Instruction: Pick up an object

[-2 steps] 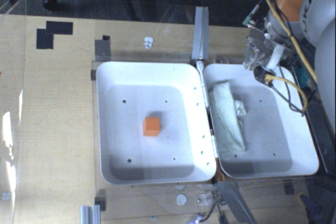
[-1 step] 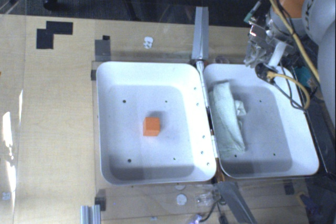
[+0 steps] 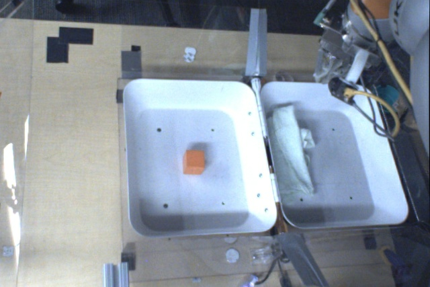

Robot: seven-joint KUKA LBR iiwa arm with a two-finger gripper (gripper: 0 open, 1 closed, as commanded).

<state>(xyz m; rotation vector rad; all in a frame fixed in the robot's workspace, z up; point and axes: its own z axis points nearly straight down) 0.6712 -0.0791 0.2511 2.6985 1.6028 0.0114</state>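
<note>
Nearest the camera, along the bench's front edge (image 3: 67,238), a few small fittings sit just below the two bins. Moving from the left, the left bin (image 3: 144,212) holds one orange cube (image 3: 194,162), sitting alone a little below the middle of its floor and well apart from every wall. Next comes the grey divider where the bins meet, and past it the right bin (image 3: 386,208), where a rolled white cloth (image 3: 291,148) lies close to the left wall with its long axis running from the back edge toward the front. Farther right and up, the gripper (image 3: 336,70) hangs over the back rim of the right bin, carrying nothing that can be seen; whether its jaws are spread or closed cannot be told from here. Judging by this layout, the cloth is much the nearer target, lying below and slightly left of the gripper, while the cube lies far to the left across the divider.
</note>
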